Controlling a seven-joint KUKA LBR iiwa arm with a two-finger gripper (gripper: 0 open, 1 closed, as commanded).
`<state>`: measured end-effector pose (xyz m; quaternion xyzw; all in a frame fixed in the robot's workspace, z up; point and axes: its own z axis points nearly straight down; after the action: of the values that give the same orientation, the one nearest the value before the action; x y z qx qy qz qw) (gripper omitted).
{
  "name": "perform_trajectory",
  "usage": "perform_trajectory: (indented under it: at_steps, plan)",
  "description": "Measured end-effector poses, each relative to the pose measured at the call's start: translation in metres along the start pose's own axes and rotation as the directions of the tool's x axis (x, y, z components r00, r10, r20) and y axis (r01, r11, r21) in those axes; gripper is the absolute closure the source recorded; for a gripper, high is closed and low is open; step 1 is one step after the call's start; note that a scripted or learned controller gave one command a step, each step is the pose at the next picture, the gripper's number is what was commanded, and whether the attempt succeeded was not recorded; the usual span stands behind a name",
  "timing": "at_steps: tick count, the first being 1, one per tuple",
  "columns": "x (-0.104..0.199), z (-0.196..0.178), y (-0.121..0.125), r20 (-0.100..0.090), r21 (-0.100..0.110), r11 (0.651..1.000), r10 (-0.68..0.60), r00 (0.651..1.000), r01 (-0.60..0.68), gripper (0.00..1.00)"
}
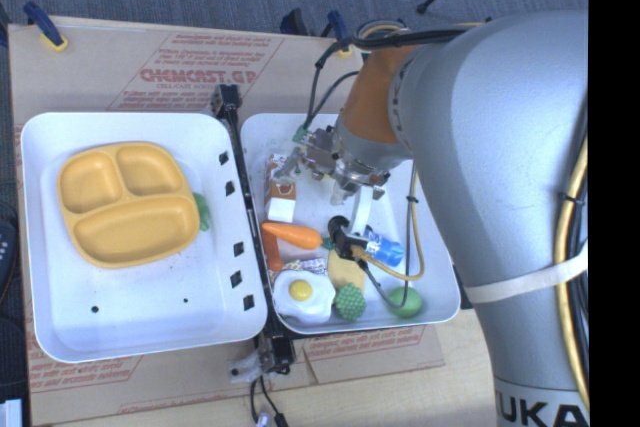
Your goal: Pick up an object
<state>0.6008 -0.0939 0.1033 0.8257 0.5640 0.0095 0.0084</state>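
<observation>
My gripper point(303, 162) hangs low over the back of the right bin point(432, 245), below the orange band of the wrist. Directly beside it, toward the front left, stands a small brown and white box point(282, 201); whether the two touch I cannot tell. An orange carrot point(294, 236) lies in front of the box. Toward the front of that bin lie a fried egg point(303, 295), a yellow wedge point(345, 270), a bumpy green piece point(350, 302), a blue item point(386, 248) and a round green piece point(407, 305).
The left bin point(130, 315) holds a yellow divided tray point(128, 203) with a small green thing point(204, 213) at its right side. A black clip rail point(236, 205) runs between the bins. The arm's grey body covers the right bin's right side.
</observation>
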Motion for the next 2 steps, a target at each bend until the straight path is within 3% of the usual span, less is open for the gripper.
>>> perform_trajectory:
  at_steps: [1, 2]
  plan:
    - [0.016, 0.003, 0.055, 0.003, 0.013, 0.997, 0.079, 0.997, -0.079, 0.00]
    - [0.088, -0.091, -0.108, 0.004, 0.029, 0.998, -0.048, 0.999, 0.048, 0.00]
